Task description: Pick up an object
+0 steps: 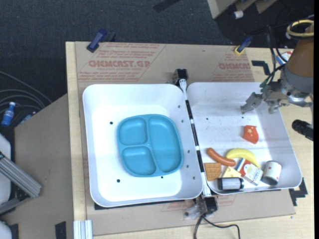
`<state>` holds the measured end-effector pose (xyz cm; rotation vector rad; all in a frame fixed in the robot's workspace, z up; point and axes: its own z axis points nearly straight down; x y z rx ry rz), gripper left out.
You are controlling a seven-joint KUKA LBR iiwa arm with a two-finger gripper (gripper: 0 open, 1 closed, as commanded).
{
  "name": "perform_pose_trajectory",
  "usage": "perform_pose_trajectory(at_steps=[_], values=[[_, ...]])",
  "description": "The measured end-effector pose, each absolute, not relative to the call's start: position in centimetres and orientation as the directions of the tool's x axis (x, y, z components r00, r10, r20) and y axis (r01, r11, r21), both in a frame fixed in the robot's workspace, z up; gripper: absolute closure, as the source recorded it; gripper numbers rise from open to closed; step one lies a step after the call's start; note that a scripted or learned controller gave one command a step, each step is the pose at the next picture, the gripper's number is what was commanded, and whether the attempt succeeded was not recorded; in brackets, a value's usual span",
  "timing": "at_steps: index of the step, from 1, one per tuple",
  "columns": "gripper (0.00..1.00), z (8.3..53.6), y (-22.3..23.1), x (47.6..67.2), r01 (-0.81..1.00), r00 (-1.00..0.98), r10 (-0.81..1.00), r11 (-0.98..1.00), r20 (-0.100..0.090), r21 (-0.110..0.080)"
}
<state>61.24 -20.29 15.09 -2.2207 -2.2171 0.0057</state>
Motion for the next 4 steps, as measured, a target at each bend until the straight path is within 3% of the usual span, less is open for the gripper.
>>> perform_pose_trajectory(at_steps=[1,2,3,4], values=[[0.0,8.4,-18.3,66.6,1.0,-0.001,1.0,0.001,0.001,-0.001],[1.0,9.6,-18.3,66.8,1.0,-0.002,1.0,0.002,-0.002,0.004],[0.0,9.6,-18.3,66.8,1.0,-0.002,1.0,0.002,-0.002,0.003],[0.0,8.6,-21.6,62.9,1.0,-0.003,1.0,0.003,0.007,-0.001]])
